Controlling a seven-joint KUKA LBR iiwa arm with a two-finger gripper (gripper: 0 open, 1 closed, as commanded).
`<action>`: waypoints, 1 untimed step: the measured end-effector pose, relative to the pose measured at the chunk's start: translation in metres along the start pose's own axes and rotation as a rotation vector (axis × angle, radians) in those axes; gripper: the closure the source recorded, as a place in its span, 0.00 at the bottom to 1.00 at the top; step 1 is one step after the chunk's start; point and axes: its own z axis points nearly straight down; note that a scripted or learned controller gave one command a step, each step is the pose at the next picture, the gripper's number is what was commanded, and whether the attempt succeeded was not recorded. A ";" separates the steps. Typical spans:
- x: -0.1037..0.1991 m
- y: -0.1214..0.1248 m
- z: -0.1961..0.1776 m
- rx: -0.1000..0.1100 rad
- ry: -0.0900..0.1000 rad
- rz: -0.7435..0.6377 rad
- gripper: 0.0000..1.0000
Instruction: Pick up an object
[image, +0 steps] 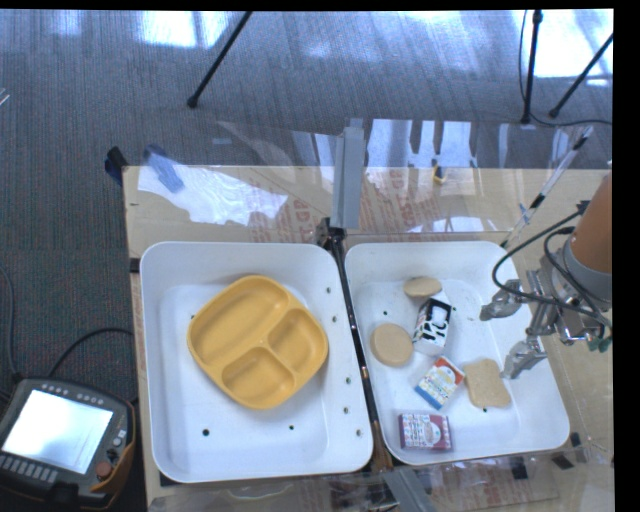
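From the one camera above the table (140, 215), two shallow white bins sit side by side. The left bin (160, 290) holds a yellow divided plate (258, 341), lying flat and turned at an angle, with three compartments. The right bin (375, 265) holds the small things. A round tan cookie (392, 344) lies near the bin's left side, and a smaller tan disc (422, 287) lies farther up. Just beside them stands a black-and-white carton (433, 326) with a cow pattern, tilted. Below it lies a small red and white box (440, 383), tilted, and just to its right a tan slice of toast (487, 384). At the near edge of the bin lies a dark red packet (425, 431), flat.

The arm comes in from the right, grey with an orange part (606, 225) at the frame's edge and black cables looping beside it. The gripper (510, 335) hangs over the right side of the right bin, its two metal fingers spread wide apart, one near the upper part and the other just above the toast. Nothing sits between the fingers.

On the table behind the bins lies crumpled clear plastic (215, 195) with a blue item. A handheld control pendant (62, 435) with a lit screen lies on the floor at the lower left.
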 end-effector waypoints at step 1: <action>-0.032 0.063 0.049 -0.002 0.004 0.103 0.00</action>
